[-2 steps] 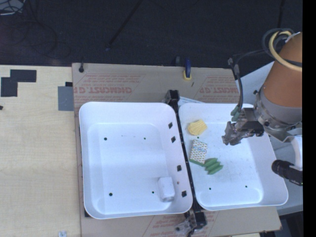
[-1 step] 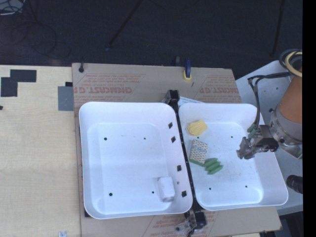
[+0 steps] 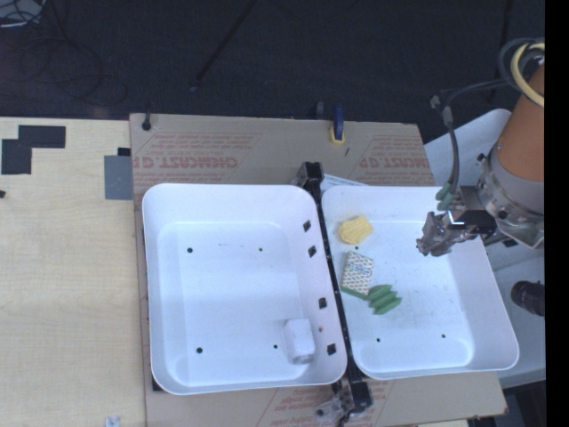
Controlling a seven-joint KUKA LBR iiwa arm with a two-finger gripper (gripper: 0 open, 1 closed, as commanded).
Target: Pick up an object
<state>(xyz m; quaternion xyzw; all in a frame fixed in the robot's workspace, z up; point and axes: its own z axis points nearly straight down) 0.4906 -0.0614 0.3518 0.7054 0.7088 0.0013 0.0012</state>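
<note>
A: Plywood bench, two white bins. Finger state?

B: Cannot tell; the gripper (image 3: pixel 433 236) hangs over the right bin (image 3: pixel 484 314), nothing visibly held.

A: Nearest objects?

B: Left of it, apart: a yellow piece (image 3: pixel 355 229), a patterned packet (image 3: pixel 357 273), a green pod (image 3: pixel 383 299).

A: Step?

B: Approach, I judge. Next: move left, descend.

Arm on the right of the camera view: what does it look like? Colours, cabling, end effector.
The arm has an orange band over a grey wrist section. A dark cable loops from above down toward the wrist. The end effector is a small, dark grey metallic assembly with a bright spot on top; finer detail is too blurred to read.
</note>
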